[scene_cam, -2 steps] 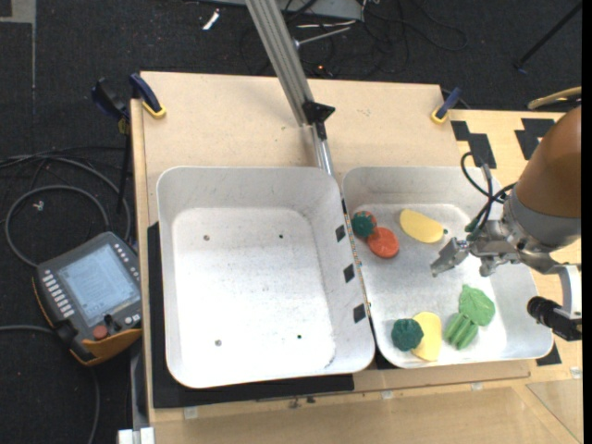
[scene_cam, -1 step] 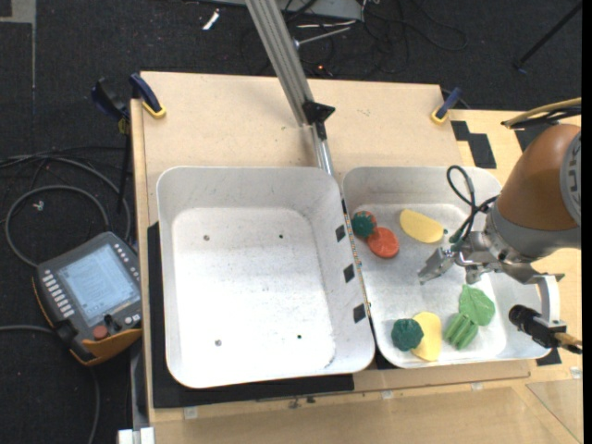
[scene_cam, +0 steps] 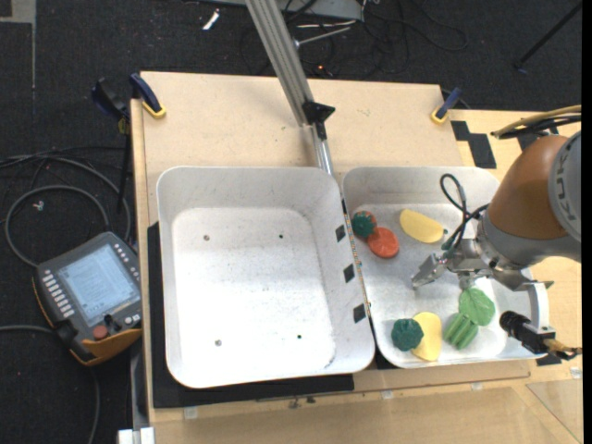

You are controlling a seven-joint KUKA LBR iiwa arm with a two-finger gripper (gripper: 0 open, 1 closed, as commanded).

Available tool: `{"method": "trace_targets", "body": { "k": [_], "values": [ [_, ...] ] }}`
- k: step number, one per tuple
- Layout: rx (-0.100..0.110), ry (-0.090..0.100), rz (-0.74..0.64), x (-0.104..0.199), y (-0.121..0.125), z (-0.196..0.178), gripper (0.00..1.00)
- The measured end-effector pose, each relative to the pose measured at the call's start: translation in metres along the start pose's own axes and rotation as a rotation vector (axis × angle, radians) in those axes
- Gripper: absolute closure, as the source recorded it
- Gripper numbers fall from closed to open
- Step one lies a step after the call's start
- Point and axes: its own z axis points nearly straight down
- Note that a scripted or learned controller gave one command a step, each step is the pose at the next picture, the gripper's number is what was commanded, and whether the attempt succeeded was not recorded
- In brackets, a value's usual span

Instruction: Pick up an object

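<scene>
Jaws (scene_cam: 427,274) hanging over right bin (scene_cam: 398,185) centre, spread open, gripping nothing; green toy (scene_cam: 469,316) lying near the bin's front right corner, yellow toy (scene_cam: 421,226) behind

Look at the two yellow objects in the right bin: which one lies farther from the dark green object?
The yellow object near the bin's far side, beside the red-orange object. The other yellow object touches the dark green object near the front rim.
</scene>
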Motion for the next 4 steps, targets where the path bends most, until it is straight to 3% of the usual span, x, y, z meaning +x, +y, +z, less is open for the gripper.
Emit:
{"method": "trace_targets", "body": {
  "k": [1,3,4],
  "values": [
    [-0.003,0.000,0.000,0.000,0.001,-0.011,1.00],
    [-0.007,-0.002,-0.004,0.007,0.009,-0.119,1.00],
    [-0.006,-0.002,-0.004,0.007,0.001,-0.168,1.00]
  ]
}}
